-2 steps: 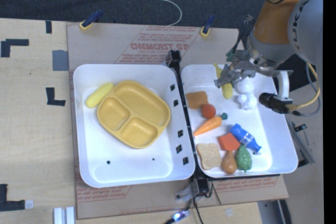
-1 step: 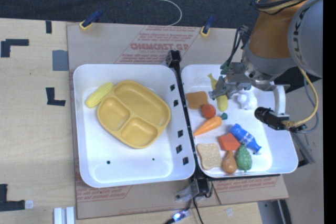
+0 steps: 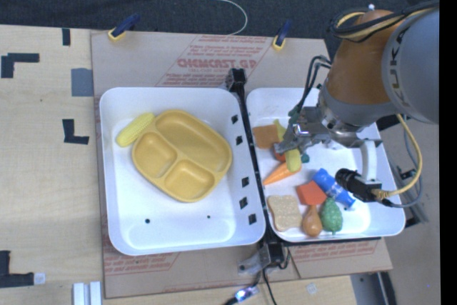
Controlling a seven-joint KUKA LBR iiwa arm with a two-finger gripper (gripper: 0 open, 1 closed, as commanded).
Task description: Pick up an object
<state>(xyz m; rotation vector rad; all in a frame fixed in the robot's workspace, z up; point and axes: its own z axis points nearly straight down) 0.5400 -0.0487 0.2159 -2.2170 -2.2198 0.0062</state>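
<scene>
My gripper (image 3: 291, 142) hangs low over the left part of the right bin (image 3: 378, 225). Directly below and beside it lie an orange carrot (image 3: 280, 173) with a green top and a flat orange block (image 3: 265, 136). Further toward the front of the same bin are a red-orange block (image 3: 310, 193), a blue bottle (image 3: 332, 188), a slice of bread (image 3: 283, 211), a green leafy piece (image 3: 331, 216) and a brown rounded piece (image 3: 311, 224). Whether anything is between the gripper's tips is hidden by the wrist.
The left bin (image 3: 121, 225) holds a yellow divided tray (image 3: 182, 153) and a yellow corn cob (image 3: 134, 128). A black divider (image 3: 246, 161) runs between the bins. The arm's grey and orange body (image 3: 371, 75) covers the right bin's far right part.
</scene>
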